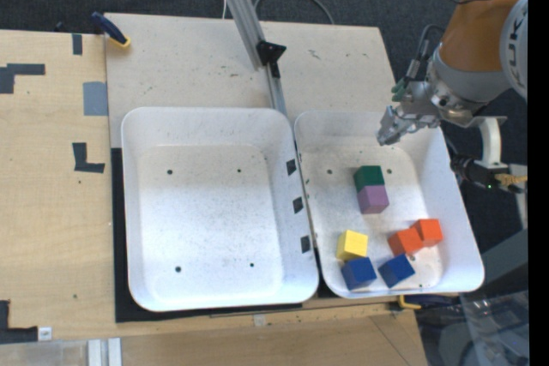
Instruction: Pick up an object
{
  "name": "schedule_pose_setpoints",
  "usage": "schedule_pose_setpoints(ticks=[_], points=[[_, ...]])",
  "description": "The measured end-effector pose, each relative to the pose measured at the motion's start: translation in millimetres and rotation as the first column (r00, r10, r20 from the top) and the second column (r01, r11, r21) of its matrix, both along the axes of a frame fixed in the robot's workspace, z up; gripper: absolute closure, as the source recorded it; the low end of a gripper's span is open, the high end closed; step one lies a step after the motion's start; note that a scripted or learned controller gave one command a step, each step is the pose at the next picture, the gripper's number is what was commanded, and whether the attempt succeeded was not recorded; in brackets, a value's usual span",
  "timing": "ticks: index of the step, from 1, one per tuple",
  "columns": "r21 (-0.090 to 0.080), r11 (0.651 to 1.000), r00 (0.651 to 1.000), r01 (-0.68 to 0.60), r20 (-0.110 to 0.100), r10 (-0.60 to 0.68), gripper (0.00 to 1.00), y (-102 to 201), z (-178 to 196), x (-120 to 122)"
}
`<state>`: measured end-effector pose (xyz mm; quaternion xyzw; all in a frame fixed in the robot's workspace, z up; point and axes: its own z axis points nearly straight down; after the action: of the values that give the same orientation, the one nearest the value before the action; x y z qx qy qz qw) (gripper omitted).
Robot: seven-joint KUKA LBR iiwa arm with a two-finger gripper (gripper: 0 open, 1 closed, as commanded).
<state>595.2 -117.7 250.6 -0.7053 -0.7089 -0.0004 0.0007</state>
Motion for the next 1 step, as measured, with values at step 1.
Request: schedule_pose_setpoints(ticks=[1], points=[[0.000,1.000,1.000,0.000,-0.002,0.000,1.00,45.1,-5.7,-15.0]])
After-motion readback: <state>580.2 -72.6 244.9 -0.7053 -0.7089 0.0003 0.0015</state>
